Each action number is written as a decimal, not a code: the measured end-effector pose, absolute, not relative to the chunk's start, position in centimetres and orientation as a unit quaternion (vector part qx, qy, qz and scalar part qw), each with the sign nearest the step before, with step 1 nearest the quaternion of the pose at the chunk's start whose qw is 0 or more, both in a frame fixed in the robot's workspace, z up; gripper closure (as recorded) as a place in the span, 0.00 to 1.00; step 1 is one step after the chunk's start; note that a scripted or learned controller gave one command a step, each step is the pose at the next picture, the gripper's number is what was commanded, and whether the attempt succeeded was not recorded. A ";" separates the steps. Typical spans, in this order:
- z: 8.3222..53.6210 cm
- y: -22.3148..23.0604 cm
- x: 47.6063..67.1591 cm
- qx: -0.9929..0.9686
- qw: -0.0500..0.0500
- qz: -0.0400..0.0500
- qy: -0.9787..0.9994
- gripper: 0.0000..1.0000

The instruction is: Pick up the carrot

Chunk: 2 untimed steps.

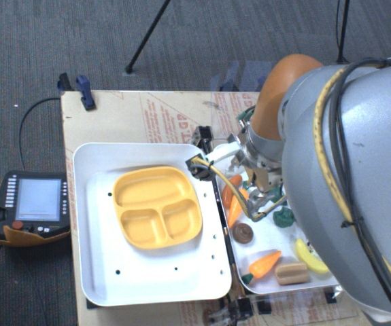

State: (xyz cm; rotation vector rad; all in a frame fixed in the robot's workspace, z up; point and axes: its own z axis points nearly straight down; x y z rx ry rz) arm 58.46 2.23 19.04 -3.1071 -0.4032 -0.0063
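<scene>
Filling your right side, the grey arm [348, 182] bulks closest to the lens, a smooth rounded casing with an orange band [277, 104] above the wrist and a yellow-and-black cable looping over it. Below the band you see the hand [258, 194] lowered into the right bin [266, 285], near that bin's left wall; whether it is clenched or released you cannot tell, because the metal parts and wiring crowd it.

Look at the right bin's near edge: the carrot [267, 263] lies there, a tapered orange piece with a green stub at its left end, apart from the hand. Just beside it on the right sits a tan, block-shaped piece [292, 273], and further right a curved yellow banana [309, 257]. A round brown disc [243, 233] rests by the left wall, with another long orange item [234, 208] above it, close to the hand. A dark green lump [285, 216] shows beside the arm.

In the left bin [93, 250] you have a glossy yellow plate [158, 206] with three compartments, roughly at the middle. Both bins are shallow and white, resting on the board-covered surface [147, 111]. On the floor to the left lies a pendant with a screen [35, 206].
</scene>
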 end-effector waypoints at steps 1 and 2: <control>18.5 -0.8 49.7 -0.985 0.003 0.006 -0.175 0.00; 18.5 1.3 47.6 -0.995 0.003 0.005 -0.103 0.00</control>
